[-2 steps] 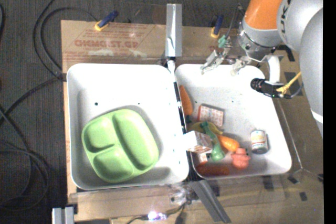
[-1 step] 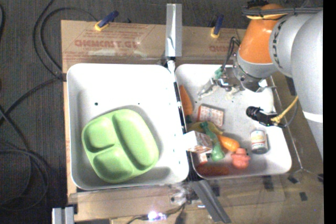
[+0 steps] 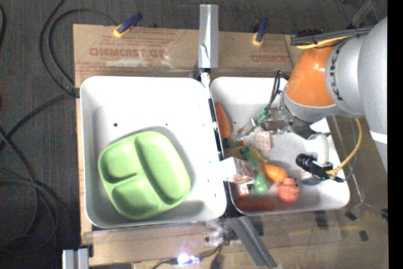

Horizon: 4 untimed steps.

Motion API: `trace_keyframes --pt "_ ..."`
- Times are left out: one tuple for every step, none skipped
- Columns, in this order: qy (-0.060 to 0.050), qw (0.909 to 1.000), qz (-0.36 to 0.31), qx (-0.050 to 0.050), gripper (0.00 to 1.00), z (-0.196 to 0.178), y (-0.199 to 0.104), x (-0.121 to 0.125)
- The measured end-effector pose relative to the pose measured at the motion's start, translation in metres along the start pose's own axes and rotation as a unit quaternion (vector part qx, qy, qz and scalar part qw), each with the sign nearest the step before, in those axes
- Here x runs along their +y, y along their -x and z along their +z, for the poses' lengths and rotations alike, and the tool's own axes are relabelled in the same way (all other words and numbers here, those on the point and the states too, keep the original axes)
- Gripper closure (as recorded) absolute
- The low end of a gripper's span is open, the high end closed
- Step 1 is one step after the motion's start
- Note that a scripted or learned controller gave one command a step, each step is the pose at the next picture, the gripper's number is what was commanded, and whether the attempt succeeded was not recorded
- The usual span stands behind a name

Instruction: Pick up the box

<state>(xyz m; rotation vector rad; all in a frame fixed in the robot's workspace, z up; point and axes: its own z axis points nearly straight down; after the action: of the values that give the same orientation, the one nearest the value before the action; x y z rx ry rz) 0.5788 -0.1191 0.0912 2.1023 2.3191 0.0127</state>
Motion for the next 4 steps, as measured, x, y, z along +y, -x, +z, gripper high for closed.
trace_keyframes --pt "-0.008 0.9995 0.03 0.002 0.0 -0.037 -0.013 -0.014" --pt "-0.002 0.9967 0.081 0.001 0.0 0.001 -0.001 0.018" --pt "-0.001 0.9967 0.082 0.0 1.0 -0.008 0.0 0.019" --pt "-0.002 0.9967 0.081 0.0 0.0 -0.008 0.0 0.019"
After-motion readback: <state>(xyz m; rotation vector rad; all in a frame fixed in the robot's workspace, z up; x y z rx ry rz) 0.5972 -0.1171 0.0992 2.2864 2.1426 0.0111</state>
